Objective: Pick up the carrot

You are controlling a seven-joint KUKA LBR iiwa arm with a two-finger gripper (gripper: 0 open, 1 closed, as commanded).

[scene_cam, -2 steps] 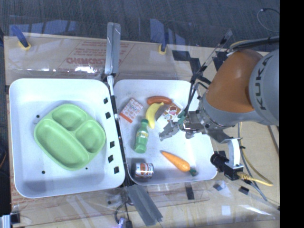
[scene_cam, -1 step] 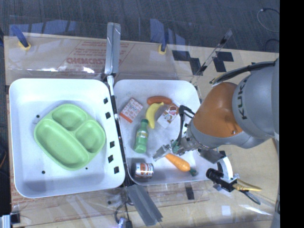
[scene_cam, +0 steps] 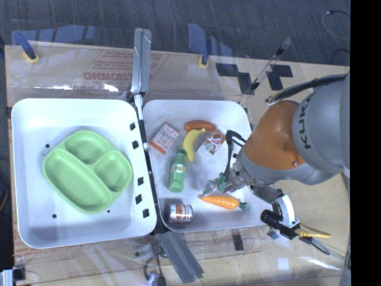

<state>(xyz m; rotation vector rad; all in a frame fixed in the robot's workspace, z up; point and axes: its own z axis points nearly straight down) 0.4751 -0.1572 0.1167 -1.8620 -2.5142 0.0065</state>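
Orange against white: carrot (scene_cam: 222, 202) lying flat near the front edge of the right bin (scene_cam: 238, 111), green tip pointing right, long axis roughly across the view. Pincer (scene_cam: 221, 183) just above and behind the carrot, low over the bin floor, reaching in under the orange wrist band of the arm (scene_cam: 309, 142). Impossible to tell whether released or clenched; tip too small and blurred against the floor. Nothing visibly caught in it, carrot apparently still on the bin floor.

Same view, the neighbours: green bottle (scene_cam: 177, 171) standing off to the left of the pincer, banana (scene_cam: 191, 143) and small carton (scene_cam: 211, 143) further back, sausage (scene_cam: 200, 125) behind those, snack packet (scene_cam: 164, 138) toward the divider, tin can (scene_cam: 180, 213) at the front left, near the carrot's blunt end. Green divided plate (scene_cam: 87, 170) alone in the left bin (scene_cam: 24, 159), well apart from the work.

Risks, as a judgement. Round, tapered carrot likely to roll or squirt sideways if pinched off-centre or along its length instead of across. Descent landing behind it rather than over it: closing on air. Front wall close by, so a nudge could pin the carrot against it. Sweep leftward possibly knocking the can.
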